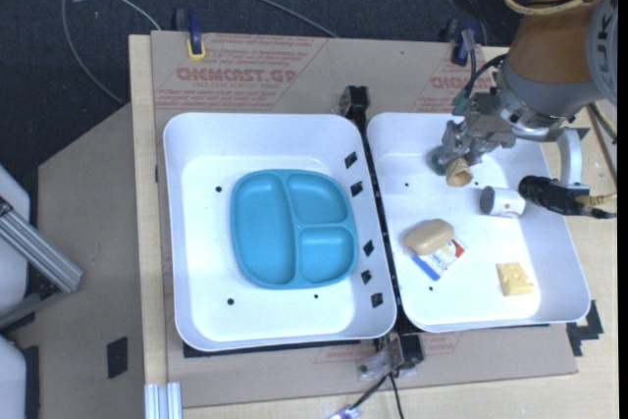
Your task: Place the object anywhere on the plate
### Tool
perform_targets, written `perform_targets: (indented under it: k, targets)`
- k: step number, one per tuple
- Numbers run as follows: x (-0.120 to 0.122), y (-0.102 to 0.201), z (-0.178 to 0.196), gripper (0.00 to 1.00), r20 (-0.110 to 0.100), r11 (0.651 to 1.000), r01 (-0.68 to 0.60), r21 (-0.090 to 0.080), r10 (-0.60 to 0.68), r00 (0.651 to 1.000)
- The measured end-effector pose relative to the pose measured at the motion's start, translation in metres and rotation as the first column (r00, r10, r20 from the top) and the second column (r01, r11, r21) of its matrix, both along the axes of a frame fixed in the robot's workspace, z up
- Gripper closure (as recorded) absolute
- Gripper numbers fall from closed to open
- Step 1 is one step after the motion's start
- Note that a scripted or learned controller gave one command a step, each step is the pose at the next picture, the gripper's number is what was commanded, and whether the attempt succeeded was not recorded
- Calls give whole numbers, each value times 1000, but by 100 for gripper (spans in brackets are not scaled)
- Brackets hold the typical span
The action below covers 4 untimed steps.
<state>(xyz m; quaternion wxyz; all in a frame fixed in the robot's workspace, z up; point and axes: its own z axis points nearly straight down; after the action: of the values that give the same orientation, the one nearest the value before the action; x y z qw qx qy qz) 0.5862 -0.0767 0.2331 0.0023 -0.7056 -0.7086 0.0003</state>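
A blue plate [292,228] with three compartments lies in the middle of the left bin [186,211]. My gripper [455,168] hangs over the upper left part of the right bin [559,294], well to the right of the plate. A small tan object [458,176] sits at its tips, and the fingers look shut on it. Nothing lies on the plate.
In the right bin lie a tan bread-like lump [429,235] on a red, white and blue packet [444,258], a yellow block [514,278] and a small white cylinder [501,202]. A black ridge with clips [365,201] divides the two bins.
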Motion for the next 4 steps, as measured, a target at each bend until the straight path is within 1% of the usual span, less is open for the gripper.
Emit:
perform_targets:
  k: [1,2,3,4]
  targets:
    - [-18,50,-12,100,-1,1000,-1,0,1,1000]
    - [-34,96,-1,100,1,1000,-2,1,2,1000]
    - [-63,146,-7,100,-2,1000,-2,0,2,1000]
    - [-70,204,-10,100,1,1000,-2,0,2,1000]
